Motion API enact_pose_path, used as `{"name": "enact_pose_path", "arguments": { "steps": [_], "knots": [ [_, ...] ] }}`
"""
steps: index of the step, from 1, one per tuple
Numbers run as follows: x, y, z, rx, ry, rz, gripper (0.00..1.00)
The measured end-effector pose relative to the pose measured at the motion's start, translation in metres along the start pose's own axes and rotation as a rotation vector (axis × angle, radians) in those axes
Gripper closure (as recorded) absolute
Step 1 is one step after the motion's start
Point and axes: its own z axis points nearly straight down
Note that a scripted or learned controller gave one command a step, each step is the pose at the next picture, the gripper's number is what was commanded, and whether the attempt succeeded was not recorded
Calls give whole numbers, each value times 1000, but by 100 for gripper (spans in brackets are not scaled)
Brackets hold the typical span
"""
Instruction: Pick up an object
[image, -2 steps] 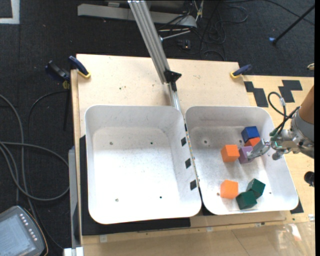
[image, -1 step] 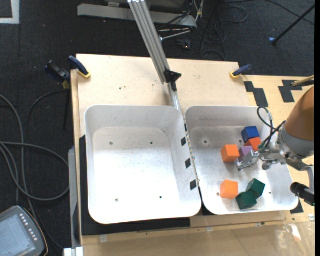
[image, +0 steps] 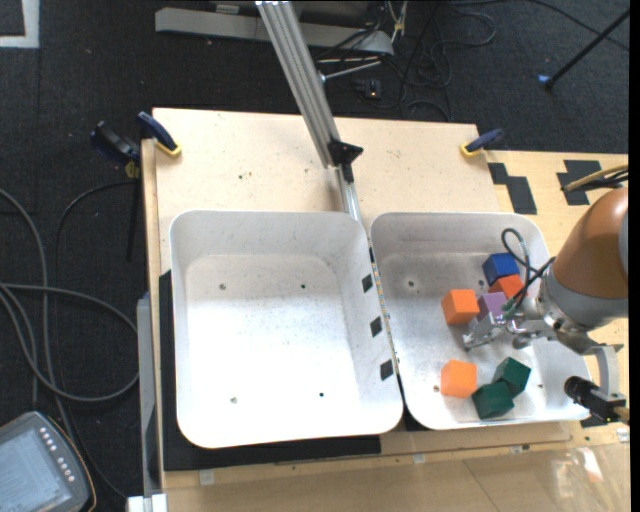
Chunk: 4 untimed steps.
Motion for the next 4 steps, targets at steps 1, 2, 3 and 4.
{"name": "enact_pose_path", "arguments": {
  "steps": [1,2,3,4],
  "knots": [
    [0,1,-13,-4,0,-1,100],
    [-5,7,-74,-8,-3,-3,100],
    [-3,11,-117,-7,-2,-4,100],
    [-4,13,-160,-7,-2,-4,100]
  ]
}}
